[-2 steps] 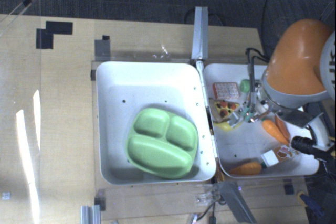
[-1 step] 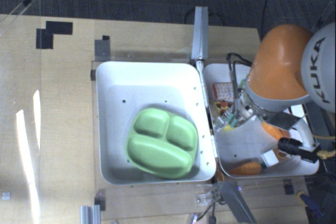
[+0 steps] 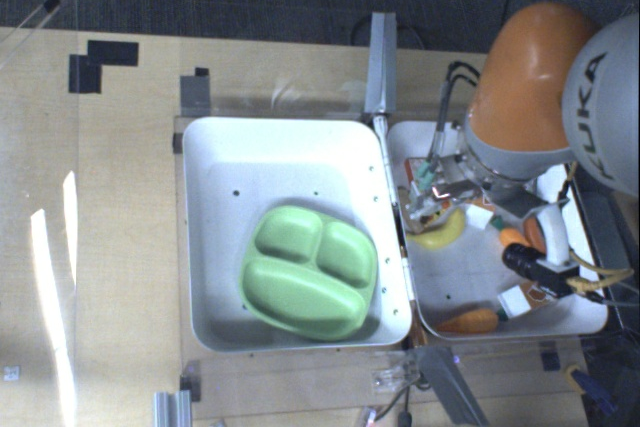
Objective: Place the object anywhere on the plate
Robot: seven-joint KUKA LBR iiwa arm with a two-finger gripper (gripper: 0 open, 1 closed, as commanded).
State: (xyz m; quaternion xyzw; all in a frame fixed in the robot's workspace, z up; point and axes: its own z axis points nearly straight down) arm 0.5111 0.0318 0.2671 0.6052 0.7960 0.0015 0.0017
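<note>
A green plate (image 3: 308, 271) with three compartments lies in the left bin (image 3: 215, 215), toward its front right. My gripper (image 3: 428, 205) hangs low in the right bin (image 3: 590, 320), near its left wall. Just below the gripper lies a yellow banana-like object (image 3: 442, 233). An orange carrot-like object (image 3: 470, 320) rests near the right bin's front edge. Another orange piece (image 3: 513, 237) lies right of the yellow object, with a white piece (image 3: 480, 214) beside it. The arm hides much of the right bin.
A metal divider post (image 3: 380, 65) stands at the back between the bins. A small white block (image 3: 514, 300) lies near the right bin's front. Bare white floor surrounds the plate in the left bin.
</note>
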